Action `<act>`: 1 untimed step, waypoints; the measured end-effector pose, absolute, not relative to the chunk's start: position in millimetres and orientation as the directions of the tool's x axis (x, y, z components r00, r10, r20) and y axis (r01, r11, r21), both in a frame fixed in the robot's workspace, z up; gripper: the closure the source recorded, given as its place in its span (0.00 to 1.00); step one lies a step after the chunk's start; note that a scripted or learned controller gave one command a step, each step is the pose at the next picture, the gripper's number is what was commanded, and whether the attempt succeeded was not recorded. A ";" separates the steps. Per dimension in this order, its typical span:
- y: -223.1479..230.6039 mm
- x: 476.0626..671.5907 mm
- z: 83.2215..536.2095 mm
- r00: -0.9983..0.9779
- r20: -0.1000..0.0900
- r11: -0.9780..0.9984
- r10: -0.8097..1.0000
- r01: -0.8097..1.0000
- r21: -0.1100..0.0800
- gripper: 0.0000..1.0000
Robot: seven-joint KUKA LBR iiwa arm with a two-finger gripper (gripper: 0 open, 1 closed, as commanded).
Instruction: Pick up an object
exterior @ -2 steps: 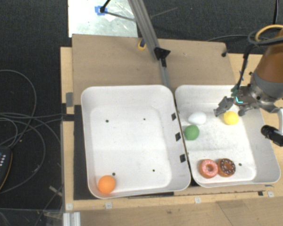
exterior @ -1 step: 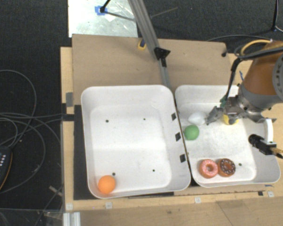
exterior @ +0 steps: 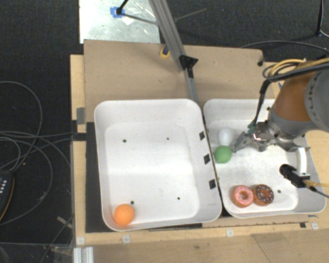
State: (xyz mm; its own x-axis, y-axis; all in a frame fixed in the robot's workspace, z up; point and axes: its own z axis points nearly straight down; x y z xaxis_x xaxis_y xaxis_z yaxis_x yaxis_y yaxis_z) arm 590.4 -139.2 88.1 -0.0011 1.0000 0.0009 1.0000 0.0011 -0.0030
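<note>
2 bins [exterior: 153, 107], orange ball [exterior: 124, 214] left, doughnuts [exterior: 253, 195] right

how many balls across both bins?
3. Orange ball in the left bin's near-left corner; green ball and white ball by the right bin's left wall. The arm may hide more.

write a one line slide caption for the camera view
KUKA arm's gripper reaches into the right bin beside a green ball; two donuts lie nearby, an orange ball in the left bin.
</note>
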 end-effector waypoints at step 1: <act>-139.8 592.3 102.1 -0.001 0.000 0.001 1.000 1.000 0.004 1.00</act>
